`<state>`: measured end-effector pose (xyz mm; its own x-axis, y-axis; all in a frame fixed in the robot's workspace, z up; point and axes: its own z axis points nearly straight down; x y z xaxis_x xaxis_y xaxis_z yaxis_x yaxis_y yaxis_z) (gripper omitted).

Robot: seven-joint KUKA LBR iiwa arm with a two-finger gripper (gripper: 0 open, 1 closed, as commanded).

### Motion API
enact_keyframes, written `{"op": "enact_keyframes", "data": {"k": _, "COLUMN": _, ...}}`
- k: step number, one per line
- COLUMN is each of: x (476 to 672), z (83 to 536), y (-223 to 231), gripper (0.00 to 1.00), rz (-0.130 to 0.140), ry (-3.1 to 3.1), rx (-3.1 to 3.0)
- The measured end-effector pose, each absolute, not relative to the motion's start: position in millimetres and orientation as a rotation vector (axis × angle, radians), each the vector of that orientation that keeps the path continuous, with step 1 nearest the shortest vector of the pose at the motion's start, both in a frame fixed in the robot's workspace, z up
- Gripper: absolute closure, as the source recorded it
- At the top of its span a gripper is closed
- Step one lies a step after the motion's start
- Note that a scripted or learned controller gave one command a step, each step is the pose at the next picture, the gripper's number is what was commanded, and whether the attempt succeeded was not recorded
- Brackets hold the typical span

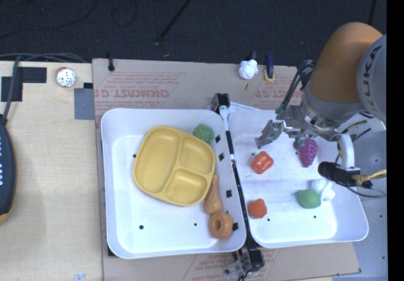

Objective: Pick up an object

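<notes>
So far nothing is being lifted: the end effector [282, 132] is hovering open and gripping nothing just above and right of the red pepper [262, 161], which is lying in the right bin [353, 232], so descent, grasp and lift are all remaining.

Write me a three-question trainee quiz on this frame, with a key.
1. True or false: the yellow divided plate lies in the left bin.
2. Which thing lies nearest the gripper? A) doughnut B) red pepper C) green toy
3. Fill in: the purple grapes lie in the ____ bin.

Key: 1 true; 2 B; 3 right.
</notes>
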<state>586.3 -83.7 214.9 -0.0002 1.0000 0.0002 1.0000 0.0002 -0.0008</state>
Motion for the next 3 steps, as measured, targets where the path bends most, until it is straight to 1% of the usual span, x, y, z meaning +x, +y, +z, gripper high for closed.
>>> {"op": "enact_keyframes", "data": {"k": 1, "x": 564.0, "z": 100.4, "y": -89.2, "gripper": 0.0, "rz": 0.014, "ry": -2.212, "rx": -2.214}}
{"op": "enact_keyframes", "data": {"k": 2, "x": 625.8, "z": 86.8, "y": -100.9, "gripper": 0.0, "rz": -0.001, "ry": -2.228, "rx": -2.217}}
{"op": "enact_keyframes", "data": {"k": 3, "x": 623.3, "z": 97.5, "y": -101.5, "gripper": 1.0, "rz": 0.001, "ry": -2.219, "rx": -2.22}}
